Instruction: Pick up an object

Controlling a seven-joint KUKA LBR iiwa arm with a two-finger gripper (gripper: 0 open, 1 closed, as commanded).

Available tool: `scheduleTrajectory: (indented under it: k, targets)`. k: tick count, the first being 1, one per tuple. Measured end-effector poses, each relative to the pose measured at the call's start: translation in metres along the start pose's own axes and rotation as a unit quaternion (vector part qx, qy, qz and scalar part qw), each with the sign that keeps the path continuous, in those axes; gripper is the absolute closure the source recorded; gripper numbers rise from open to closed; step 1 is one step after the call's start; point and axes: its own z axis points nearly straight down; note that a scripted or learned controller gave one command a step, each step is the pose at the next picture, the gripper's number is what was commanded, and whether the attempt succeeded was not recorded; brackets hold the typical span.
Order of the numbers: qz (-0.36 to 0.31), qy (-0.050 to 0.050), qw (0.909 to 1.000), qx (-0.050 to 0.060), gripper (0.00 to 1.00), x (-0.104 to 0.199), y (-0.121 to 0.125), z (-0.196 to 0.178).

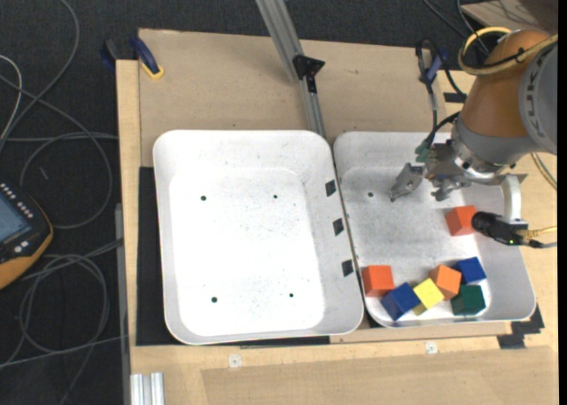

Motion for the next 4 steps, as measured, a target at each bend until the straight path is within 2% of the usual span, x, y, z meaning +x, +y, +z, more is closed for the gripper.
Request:
scheduleTrajectory:
  k: [1,3,4]
  targets:
    - [0.0,-0.001,1.0,-0.005,1.0,0.0,0.002,-0.016]
    - [-0.001,-0.002,1.0,-0.008,1.0,0.004,0.01,-0.117]
    - [-0.003,0.0,1.0,-0.003,1.0,0.048,0.011,-0.108]
